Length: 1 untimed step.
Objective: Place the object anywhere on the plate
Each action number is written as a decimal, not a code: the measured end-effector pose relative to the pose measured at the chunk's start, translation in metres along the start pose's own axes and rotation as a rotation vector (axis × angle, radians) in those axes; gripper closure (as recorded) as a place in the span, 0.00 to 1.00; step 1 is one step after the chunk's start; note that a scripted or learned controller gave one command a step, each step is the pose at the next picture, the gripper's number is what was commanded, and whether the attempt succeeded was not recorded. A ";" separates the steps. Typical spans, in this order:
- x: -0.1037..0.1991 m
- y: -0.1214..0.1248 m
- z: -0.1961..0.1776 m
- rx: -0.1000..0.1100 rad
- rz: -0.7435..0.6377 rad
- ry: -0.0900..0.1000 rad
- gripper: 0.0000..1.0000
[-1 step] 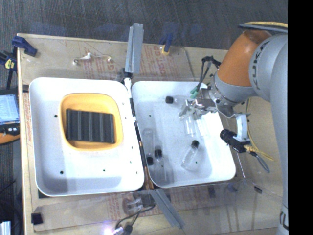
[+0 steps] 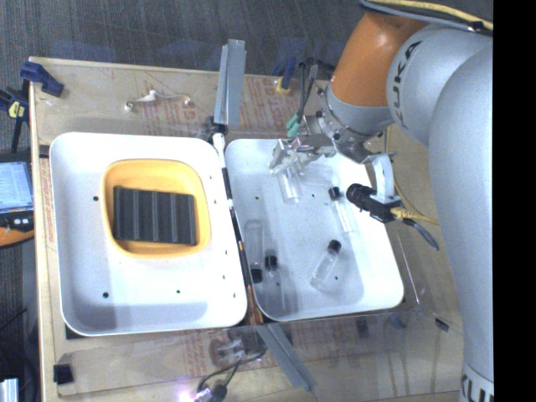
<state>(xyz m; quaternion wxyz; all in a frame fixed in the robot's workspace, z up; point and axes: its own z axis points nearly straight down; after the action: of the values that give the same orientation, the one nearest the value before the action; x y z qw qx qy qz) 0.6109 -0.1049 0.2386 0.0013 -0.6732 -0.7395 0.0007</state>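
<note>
Clear plastic vials, glossy plate

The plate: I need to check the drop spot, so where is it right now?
The yellow plate lies in the left bin, in the camera view's left half, with a dark ridged block on it.

The one readable word is "KUKA", in dark capitals on the grey arm, running along the casing just beside the orange band. Near the bottom of the arm more dark letters peek in, cut off and unreadable. Faint reddish print lies on the bench, too blurred to read.
</note>
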 end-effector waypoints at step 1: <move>0.051 0.046 0.022 -0.001 -0.123 -0.001 1.00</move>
<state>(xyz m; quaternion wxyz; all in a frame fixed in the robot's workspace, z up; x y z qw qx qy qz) 0.6520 -0.0499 0.2163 0.0007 -0.6264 -0.7795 0.0006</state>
